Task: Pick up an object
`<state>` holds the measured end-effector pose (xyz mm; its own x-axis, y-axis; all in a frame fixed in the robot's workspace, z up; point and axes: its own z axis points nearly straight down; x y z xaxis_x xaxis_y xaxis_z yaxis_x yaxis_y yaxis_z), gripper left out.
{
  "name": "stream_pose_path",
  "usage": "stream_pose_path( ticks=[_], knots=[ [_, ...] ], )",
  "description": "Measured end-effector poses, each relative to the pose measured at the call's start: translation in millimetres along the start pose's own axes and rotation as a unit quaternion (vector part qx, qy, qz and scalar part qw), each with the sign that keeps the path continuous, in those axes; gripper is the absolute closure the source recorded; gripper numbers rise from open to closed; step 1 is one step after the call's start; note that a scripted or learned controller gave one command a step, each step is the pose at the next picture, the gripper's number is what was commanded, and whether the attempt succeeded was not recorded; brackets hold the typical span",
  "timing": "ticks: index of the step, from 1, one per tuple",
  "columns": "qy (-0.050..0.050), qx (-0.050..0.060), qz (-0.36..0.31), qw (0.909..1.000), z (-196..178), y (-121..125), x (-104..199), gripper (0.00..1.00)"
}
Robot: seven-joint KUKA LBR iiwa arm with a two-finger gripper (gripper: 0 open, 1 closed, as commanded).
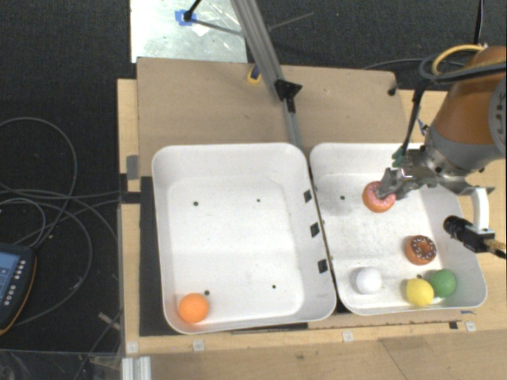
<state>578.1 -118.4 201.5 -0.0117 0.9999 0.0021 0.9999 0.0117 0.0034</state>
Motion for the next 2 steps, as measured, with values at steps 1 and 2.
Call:
stream_pose_path(
  ticks=[1, 2],
  knots=[
    [0.000, 0.000, 0.000, 1.0000, -6, 19, 62, 1.00],
    [0.001, 0.000, 0.000, 1.0000, -15, 41, 123, 1.00]
  ],
)
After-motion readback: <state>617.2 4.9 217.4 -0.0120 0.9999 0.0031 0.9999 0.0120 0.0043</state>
